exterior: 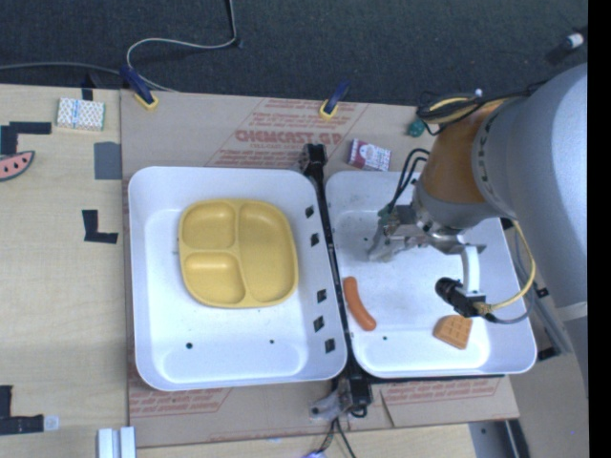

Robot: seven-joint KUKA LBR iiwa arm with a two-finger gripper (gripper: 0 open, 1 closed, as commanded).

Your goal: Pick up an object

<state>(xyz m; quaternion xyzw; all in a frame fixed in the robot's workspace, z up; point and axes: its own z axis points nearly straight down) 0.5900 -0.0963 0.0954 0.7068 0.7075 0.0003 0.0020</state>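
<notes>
cardboard-covered bench [286, 136], two white bins [153, 351]

bench [57, 284], two white bins [153, 351], cardboard sheet [277, 132]

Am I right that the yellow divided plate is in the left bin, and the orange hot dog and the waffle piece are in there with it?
Not quite. The camera view shows the yellow divided plate in the left bin, but the orange hot dog and the waffle piece lie in the right bin, not with the plate.
</notes>
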